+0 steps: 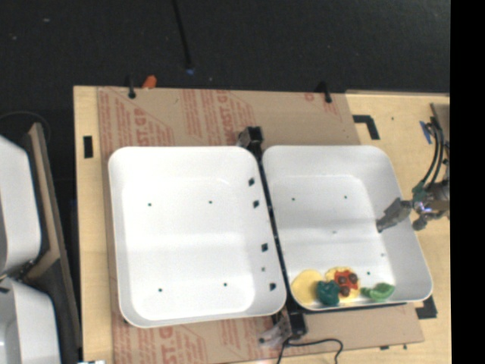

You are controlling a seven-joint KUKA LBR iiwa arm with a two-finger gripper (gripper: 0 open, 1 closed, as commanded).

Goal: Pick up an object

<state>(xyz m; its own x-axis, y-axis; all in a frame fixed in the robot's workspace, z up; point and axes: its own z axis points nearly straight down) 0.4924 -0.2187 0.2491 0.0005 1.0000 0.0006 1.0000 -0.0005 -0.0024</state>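
Two shallow white plastic bins sit side by side on the tan surface (pixel 91 226). Near the right bin's (pixel 333 196) front edge lie a yellow flat piece (pixel 305 285), a teal lump (pixel 328 295), a red cluster (pixel 347 279) and a green piece (pixel 378 290). The grey pincer (pixel 395 214) hangs over that bin's right rim.

Little pile of toys (pixel 341 285), yellow, teal, red and green, bunched in the right bin's (pixel 333 173) near corner.

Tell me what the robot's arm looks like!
Just a small part peeks in at the right edge: a small grey metal tool with a dull, angular tip, joined to a darker lumpy wrist piece. Thin dark cables curve up above it. It's too blurry to see markings.
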